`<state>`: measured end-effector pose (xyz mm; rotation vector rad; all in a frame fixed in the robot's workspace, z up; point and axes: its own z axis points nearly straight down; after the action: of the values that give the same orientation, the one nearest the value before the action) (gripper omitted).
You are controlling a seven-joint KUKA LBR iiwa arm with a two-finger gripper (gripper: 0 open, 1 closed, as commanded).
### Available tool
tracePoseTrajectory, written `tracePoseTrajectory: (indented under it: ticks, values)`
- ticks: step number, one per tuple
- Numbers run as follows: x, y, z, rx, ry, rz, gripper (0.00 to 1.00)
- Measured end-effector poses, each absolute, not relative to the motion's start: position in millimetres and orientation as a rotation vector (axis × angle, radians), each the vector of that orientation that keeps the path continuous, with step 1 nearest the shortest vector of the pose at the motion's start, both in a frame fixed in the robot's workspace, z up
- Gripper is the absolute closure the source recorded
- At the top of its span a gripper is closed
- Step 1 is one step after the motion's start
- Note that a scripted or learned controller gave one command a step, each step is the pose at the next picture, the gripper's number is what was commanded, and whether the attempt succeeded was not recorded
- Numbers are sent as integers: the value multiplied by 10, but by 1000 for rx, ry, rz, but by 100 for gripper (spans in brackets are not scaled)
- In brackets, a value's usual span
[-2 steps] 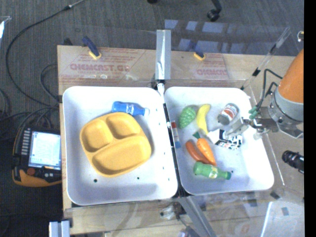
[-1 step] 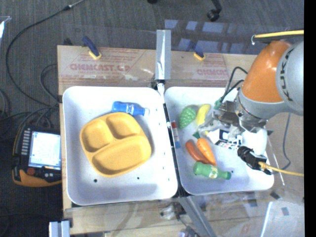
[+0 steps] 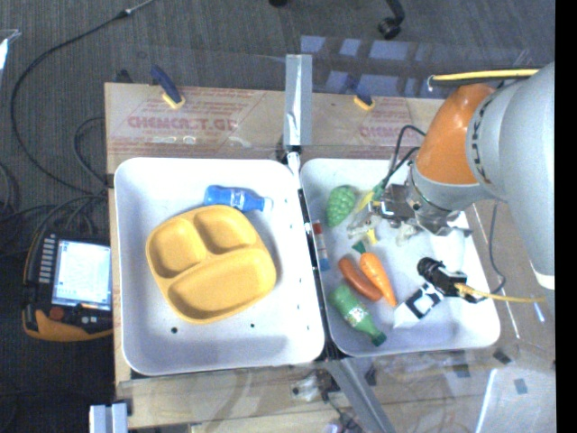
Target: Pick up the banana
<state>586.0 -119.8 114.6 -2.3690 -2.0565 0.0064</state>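
The pale yellow curved banana (image 3: pixel 364 207) lies near the back of the right-hand shallow white bin (image 3: pixel 469 332). We see only a narrow strip of it, just beside a green knobbly round fruit (image 3: pixel 341 204) on one side and the arm's two-finger gripper (image 3: pixel 393 211) on the other. Its visible part appears to run on a slant, from lower left to upper right in the camera view, with the upper end passing under the gripper. We cannot tell which end bears the stem, nor how much of its length is hidden. The gripper hangs low over that end, and we cannot tell whether it is clenched or released, or whether it touches the fruit. We judge the task to be at the approach or grasp stage: the banana rests in the bin, not yet lifted, so securing it and raising it clear remain. In front of it lie an orange tapered carrot (image 3: pixel 379 276), a red-orange elongated piece (image 3: pixel 358 279) touching the carrot, and a green plastic bottle (image 3: pixel 355 313). A slim marker (image 3: pixel 319 242) lies along the bin's left wall. The left-hand white bin (image 3: pixel 144 332) holds a yellow divided plastic plate (image 3: pixel 212 262) and a blue packet (image 3: pixel 234 197).
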Motion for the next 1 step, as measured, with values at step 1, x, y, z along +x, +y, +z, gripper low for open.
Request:
tracePoseTrajectory:
  ticks: [1]
  values:
    - [6391,-1305,893,-2343,-2102,-7,0]
